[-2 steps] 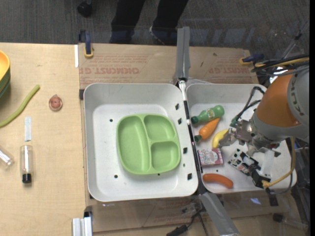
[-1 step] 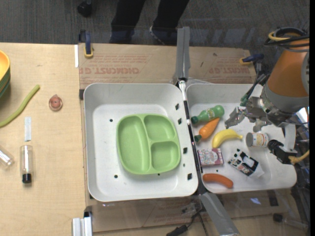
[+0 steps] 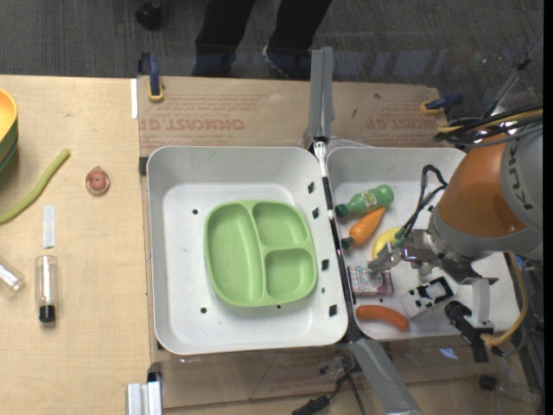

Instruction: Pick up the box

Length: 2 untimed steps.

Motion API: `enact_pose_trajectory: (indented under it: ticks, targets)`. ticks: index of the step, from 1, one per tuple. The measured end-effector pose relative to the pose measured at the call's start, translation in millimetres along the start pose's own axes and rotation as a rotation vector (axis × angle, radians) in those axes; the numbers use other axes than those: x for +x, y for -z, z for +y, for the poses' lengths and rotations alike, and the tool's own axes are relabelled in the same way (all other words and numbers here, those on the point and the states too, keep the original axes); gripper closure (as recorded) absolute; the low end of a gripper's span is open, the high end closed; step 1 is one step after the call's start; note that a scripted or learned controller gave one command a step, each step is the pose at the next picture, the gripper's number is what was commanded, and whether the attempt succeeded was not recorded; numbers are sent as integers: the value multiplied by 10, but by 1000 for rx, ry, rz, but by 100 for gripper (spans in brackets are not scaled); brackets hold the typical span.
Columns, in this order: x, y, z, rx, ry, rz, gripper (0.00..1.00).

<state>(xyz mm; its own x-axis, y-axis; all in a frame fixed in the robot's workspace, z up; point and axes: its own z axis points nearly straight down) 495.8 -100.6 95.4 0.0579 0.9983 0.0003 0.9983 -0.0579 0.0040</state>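
Arm low over the right bin, gripper just above the box

In the camera view we see the grey arm [image 3: 484,201] with its orange band reaching into the right bin [image 3: 449,158], and the gripper [image 3: 386,262] hangs over the small printed box [image 3: 370,281], which lies flat near that bin's left wall, towards its front edge; we cannot tell how the gripper is set. Around the box lie a green bottle [image 3: 366,201], an orange carrot [image 3: 366,224], a yellow piece [image 3: 383,242] and a red sausage [image 3: 383,317] at the front. The left bin [image 3: 173,180] carries a green divided plate [image 3: 260,253]. The bins sit on brown cardboard [image 3: 225,115] over a pale wooden bench [image 3: 69,232], with dark carpet [image 3: 86,15] beyond its far edge
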Motion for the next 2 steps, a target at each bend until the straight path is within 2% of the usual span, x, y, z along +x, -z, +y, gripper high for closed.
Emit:
enact_pose_trajectory:
  ticks: [1, 2]
  targets:
    - [-469, -26, 680, 3, -4, 13, 0]
    - [-109, 227, 861, 4, 68, -1, 0]
